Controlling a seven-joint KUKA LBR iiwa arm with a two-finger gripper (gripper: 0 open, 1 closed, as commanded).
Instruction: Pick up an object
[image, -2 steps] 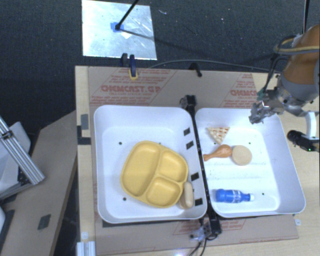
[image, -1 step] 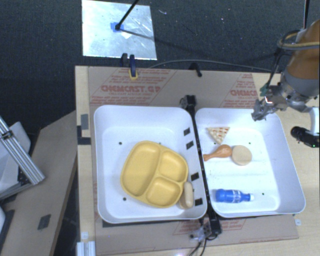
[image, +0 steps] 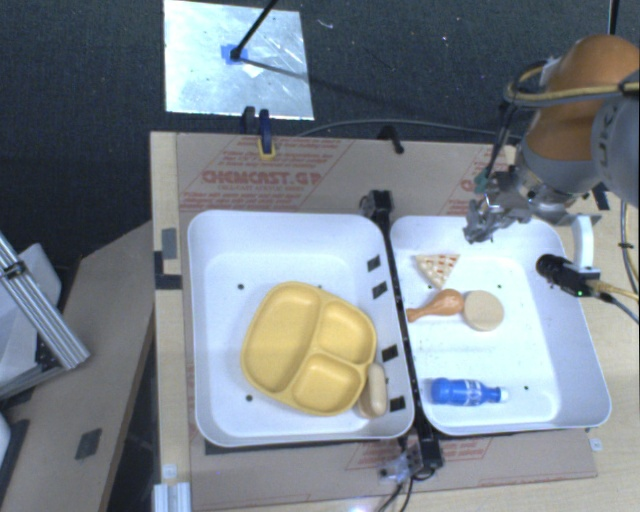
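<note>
Gripper (image: 487, 222) poised over the right bin's (image: 575, 340) far edge, nothing visibly held, finger opening impossible to tell

In the right bin: tan waffle-patterned pizza slice (image: 437, 267) nearest the gripper, then a toy drumstick (image: 440, 305) touching a pale round disc (image: 484, 310), and a blue bottle (image: 462, 392) lying on its side with white cap. In the left bin (image: 215, 300): yellow sectioned tray (image: 308, 346), beige bread roll (image: 375, 389) beside it. Printed in red on the cardboard (image: 300, 160) behind: "CHEMCAST GP"
</note>
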